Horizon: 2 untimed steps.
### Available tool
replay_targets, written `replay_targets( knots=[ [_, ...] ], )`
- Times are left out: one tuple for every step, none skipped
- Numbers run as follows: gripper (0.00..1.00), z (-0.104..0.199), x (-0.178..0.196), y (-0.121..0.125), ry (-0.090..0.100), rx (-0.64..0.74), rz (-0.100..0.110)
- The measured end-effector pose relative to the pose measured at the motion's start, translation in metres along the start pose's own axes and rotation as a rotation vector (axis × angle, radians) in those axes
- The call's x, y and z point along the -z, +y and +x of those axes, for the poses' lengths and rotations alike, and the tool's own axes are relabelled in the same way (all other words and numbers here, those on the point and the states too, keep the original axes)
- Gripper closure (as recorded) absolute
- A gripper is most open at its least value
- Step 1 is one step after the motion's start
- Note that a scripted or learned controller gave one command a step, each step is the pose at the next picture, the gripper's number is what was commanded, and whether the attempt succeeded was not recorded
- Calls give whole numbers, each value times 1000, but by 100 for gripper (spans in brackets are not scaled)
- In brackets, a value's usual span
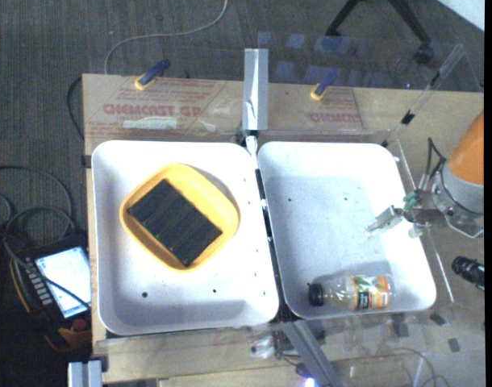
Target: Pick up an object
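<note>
We see the gripper (389, 218) hanging over the right bin (335, 176), near its right wall, its fingers apart with nothing between them. The bottle (351, 291) lies on its side along the bin's front wall, below the gripper and apart from it, likely the nearest pick. In the left bin (109, 297) a yellow dish (180, 214) holds a dark pad (175, 222).

Two white bins (181, 313) side by side. One yellow dish (218, 196) holding one dark pad (173, 222), at nine o'clock. One bottle (351, 291) at five o'clock.
</note>
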<state>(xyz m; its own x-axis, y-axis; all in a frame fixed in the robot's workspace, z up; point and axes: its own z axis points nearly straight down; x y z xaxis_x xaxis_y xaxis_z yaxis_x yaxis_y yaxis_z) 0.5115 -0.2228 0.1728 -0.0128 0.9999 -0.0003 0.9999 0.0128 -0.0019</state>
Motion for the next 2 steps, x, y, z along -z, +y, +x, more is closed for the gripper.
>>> replay_targets(
  knots=[
    [0,6,-76,-24,8,116,-5],
    [0,17,-79,15,2,-83,-10]
  ],
)
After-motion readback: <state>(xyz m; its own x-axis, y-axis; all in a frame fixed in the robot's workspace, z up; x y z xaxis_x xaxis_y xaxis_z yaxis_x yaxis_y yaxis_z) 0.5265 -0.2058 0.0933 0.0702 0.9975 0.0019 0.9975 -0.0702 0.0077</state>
